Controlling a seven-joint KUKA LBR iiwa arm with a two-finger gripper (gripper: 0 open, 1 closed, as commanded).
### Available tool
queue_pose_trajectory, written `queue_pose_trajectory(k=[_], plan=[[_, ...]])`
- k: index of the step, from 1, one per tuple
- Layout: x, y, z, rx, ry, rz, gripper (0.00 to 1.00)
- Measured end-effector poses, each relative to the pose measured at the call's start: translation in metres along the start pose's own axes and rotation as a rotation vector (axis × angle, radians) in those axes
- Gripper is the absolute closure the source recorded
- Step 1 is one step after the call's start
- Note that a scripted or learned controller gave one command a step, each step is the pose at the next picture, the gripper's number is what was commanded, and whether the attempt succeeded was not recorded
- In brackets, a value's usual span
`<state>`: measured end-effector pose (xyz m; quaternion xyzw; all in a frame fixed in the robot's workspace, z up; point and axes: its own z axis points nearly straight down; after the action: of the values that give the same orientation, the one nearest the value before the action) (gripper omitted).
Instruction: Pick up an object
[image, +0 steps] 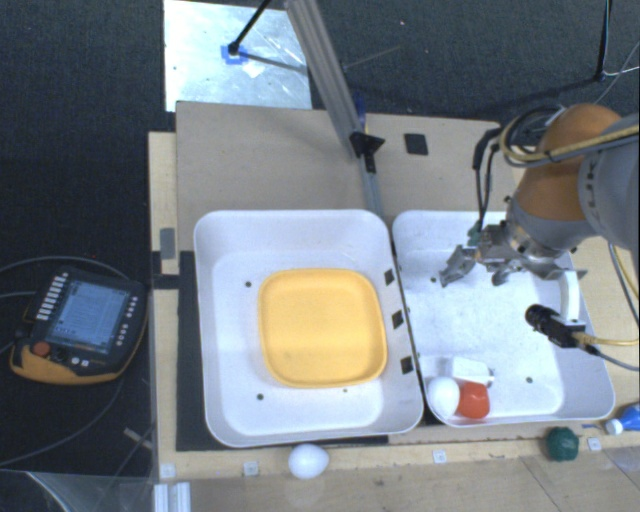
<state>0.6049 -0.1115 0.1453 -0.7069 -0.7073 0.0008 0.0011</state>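
The claw (478, 262) hovers over the right bin (590, 400) near its upper edge, fingers spread apart and holding nothing. The objects, an orange-red piece (473, 400), a white ball (442, 394) and a small white block (470, 370), crowd the bin's lower left corner, well apart from it. A descent here likely closes on bare floor; packed against the wall, those pieces may slip aside

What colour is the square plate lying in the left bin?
Yellow, plain with no pattern. The square plate lies flat in the left white bin, clearest in the camera view.
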Motion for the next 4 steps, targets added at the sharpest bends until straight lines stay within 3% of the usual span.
queue_pose_trajectory(k=[1, 2, 3, 4], plan=[[0.000, -0.001, 0.052, 0.000, 0.000, 0.001, 0.00], [0.000, 0.001, 0.039, -0.005, -0.001, 0.001, 1.00], [0.005, -0.005, -0.020, -0.008, -0.001, 0.000, 1.00], [0.000, 0.005, -0.074, -0.008, -0.001, 0.000, 1.00]])
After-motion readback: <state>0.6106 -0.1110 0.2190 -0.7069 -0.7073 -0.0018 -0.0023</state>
